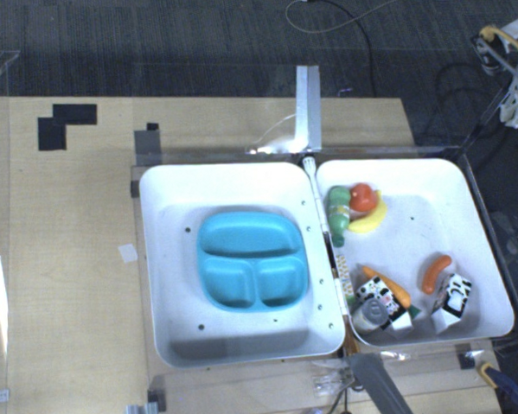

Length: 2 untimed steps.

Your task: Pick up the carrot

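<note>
A pale wooden bench [72, 281] is carrying two shallow white bins side by side, their inner rims touching. The left bin [163, 276] and the right bin [466, 200] are sitting toward the bench's right part. Black patches [64, 121] are showing on the bench top at its far left, well apart from the bins.

The carrot [390, 288] is orange, slim and tapered, lying flat on a diagonal near the front-left corner of the right bin [475, 201], touching a black-and-white toy [376, 293].
</note>
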Each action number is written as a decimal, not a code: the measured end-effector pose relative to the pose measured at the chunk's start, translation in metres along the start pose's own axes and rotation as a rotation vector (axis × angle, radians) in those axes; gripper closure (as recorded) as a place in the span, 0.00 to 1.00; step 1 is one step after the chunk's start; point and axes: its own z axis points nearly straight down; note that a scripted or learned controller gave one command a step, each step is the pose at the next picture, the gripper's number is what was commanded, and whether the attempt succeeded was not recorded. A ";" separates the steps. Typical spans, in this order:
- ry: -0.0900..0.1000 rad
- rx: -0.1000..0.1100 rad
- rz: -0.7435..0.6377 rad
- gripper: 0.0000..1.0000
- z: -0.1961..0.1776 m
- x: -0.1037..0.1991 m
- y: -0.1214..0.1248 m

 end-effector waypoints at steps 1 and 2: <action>-0.001 0.002 0.008 1.00 0.082 -0.039 -0.035; 0.004 -0.001 0.005 1.00 0.038 0.001 -0.012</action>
